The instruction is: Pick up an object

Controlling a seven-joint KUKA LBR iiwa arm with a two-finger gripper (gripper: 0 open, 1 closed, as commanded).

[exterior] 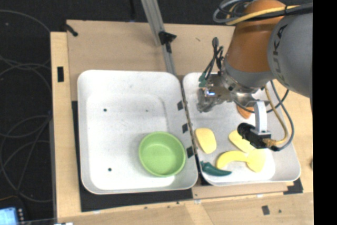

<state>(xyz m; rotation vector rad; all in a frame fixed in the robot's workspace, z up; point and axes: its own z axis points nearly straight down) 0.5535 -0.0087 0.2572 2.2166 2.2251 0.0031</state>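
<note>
My gripper [206, 101] hangs over the far left part of the right bin [284, 166], close to its left wall. Just in front of it a pale yellow oval piece [206, 140] lies on the bin floor. A yellow banana-shaped piece [237, 159] rests near the front edge, and another yellow piece [237, 139] lies behind it. A small dark green object [214, 169] sits at the front left corner. An orange object [244, 111] peeks out from under the wrist. I see nothing between the gripper's tips.
The left bin [105, 108] holds a green bowl [162, 153] at its front right corner. A slanted metal pole [150, 2] rises behind the bins. The bulky arm [263, 45] covers the far right of the right bin.
</note>
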